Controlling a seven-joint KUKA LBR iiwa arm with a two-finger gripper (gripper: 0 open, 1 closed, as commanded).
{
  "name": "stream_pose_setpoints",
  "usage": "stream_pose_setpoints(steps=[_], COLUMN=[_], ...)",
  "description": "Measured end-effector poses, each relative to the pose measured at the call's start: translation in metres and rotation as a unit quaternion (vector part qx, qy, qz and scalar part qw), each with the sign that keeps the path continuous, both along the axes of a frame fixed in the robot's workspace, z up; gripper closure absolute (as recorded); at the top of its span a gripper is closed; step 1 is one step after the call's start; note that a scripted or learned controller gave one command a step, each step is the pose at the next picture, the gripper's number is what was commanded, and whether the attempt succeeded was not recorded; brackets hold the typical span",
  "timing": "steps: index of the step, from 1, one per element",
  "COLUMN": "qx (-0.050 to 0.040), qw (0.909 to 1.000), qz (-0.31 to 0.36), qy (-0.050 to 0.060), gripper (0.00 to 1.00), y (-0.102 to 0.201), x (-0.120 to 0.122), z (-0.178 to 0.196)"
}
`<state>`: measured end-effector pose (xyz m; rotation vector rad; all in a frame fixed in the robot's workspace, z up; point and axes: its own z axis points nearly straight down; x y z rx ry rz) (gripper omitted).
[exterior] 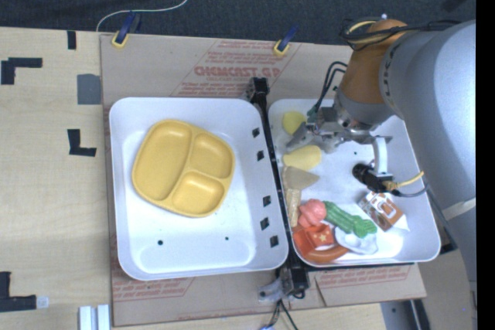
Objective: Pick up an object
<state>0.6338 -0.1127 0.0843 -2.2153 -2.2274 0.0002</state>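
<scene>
We note the yellow divided tray (184, 167) lying alone in the left bin (124, 243). In the right bin (421, 247), small items crowd the left wall and front, among them a pale yellow piece (303, 158). The gripper (315, 129) hangs just above it, seemingly positioned to grasp; jaw state indeterminable.

Grey arm with an orange band

The arm (445, 112) is a thick, rounded grey tube with a smooth, slightly glossy shell. Above the wrist sits a bulging orange band (367, 69). Thin black and yellow cables (363, 28) loop over the band, another black cable (329, 89) curves down its side, and the gripper (313, 131) is dull grey metal.
</scene>
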Motion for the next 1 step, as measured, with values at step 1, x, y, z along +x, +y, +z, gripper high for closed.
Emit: stream_pose_setpoints(steps=[1], qx=[-0.0001], qw=[1.0], qz=[-0.001], qy=[-0.001], gripper=[0.0], y=[0.0127], x=[0.0357], z=[-0.0001])
